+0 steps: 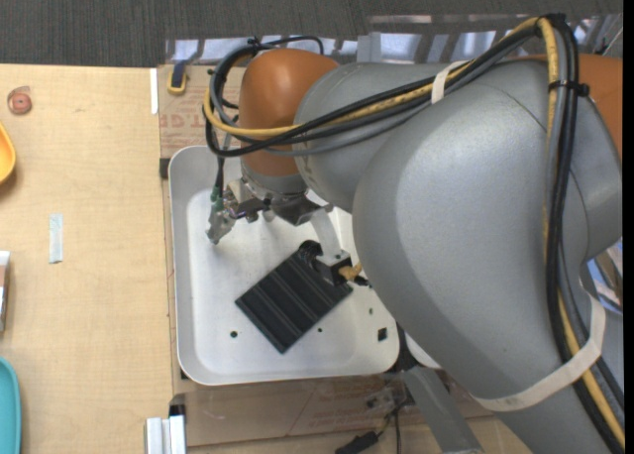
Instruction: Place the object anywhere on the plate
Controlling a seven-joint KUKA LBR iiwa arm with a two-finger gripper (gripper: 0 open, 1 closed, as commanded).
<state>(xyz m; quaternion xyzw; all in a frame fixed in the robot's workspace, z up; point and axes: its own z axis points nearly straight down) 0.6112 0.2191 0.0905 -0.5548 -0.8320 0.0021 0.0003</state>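
Note:
The grey arm with its orange band point(282, 95) reaches over a shallow white bin point(198, 343) and covers most of its right side. My gripper point(260, 206) hangs under the band above the bin's upper left part, with a small metal piece with a green tip point(216, 216) sticking out to its left. A black ribbed rectangular block point(290, 300) sits tilted over the middle of the bin floor, just below the wrist. Whether it lies loose or belongs to the gripper is unclear. Nothing in view is clearly a plate.
A wooden bench top point(89, 194) lies left of the bin. At its left edge are an orange curved rim point(4, 160) and a teal rim point(8, 407). A small red disc point(18, 100) and a pale strip point(55, 239) also rest there.

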